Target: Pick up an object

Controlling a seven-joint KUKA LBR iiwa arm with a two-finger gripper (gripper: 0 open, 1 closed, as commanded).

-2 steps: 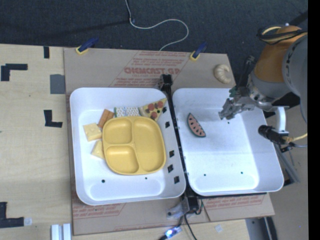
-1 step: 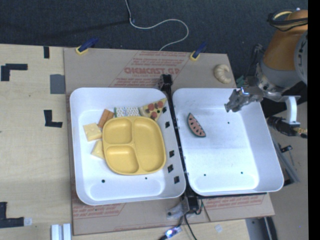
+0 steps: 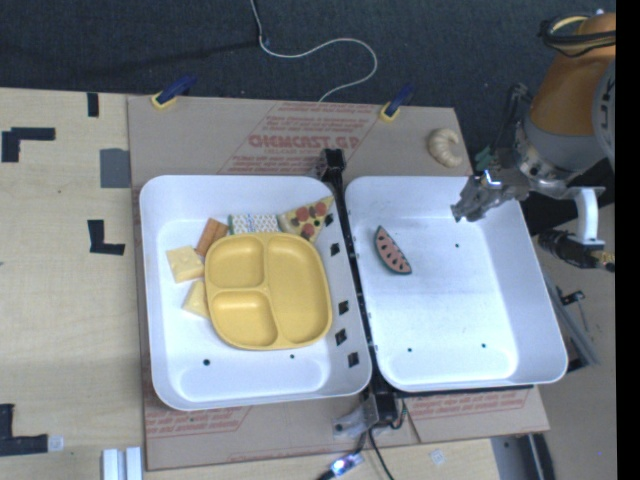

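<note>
Camera view shows the arm (image 3: 570,98) entering from 3 o'clock, its gripper (image 3: 468,208) hanging over the right bin (image 3: 500,368) near that bin's 1 o'clock corner. Whether the claw is apart or together cannot be told. A watermelon slice (image 3: 393,251) lies in this bin, at 8 o'clock from the gripper, apart from it. The left bin (image 3: 160,368) holds a yellow divided plate (image 3: 268,290), with small food pieces (image 3: 185,263) at its 9 and 12 o'clock sides.

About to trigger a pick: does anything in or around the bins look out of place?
One thing: a small beige object lies on the cardboard outside the right bin, past its far edge. The watermelon slice lies alone in that bin; the yellow divided plate covers other toys in the left bin.
</note>
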